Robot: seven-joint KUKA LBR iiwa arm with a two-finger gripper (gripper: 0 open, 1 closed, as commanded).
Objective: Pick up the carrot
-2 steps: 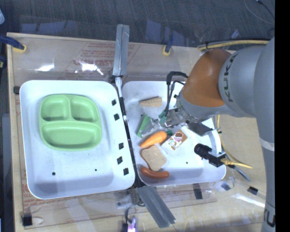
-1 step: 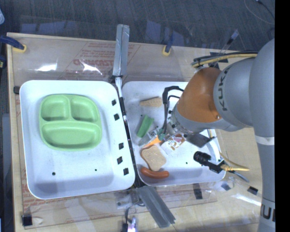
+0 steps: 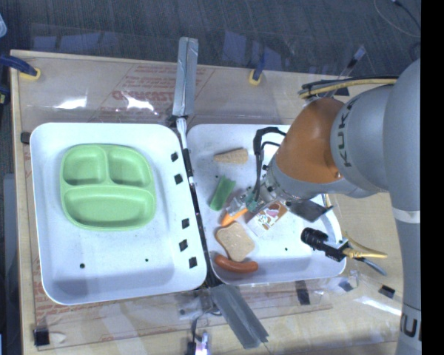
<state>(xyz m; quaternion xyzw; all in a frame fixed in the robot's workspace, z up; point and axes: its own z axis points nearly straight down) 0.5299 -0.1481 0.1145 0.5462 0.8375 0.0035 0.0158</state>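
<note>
Carrot (image 3: 232, 216): small orange piece, lower middle of the frame, lying in the right-hand white bin (image 3: 311, 268) near its left wall. Camera view, from above at a slant: we see the gripper (image 3: 250, 200) low over the clutter, just up and right of the carrot, possibly touching it; we cannot tell whether its fingers are apart or together, as the wrist and the clutter mask them. Close neighbours: a green vegetable piece (image 3: 223, 192) just above the carrot, a slice of bread (image 3: 235, 242) just below, a printed packet (image 3: 268, 214) to its right, a sausage (image 3: 235, 265) at the bin's lower edge. A bread roll (image 3: 231, 156) sits farther up. Green divided tray (image 3: 108, 186) fills the left bin (image 3: 52, 272).

We judge the grasp still unproven. To do it well, we would centre on the orange body, keep clear of the green piece and bread, close, then lift straight.
</note>
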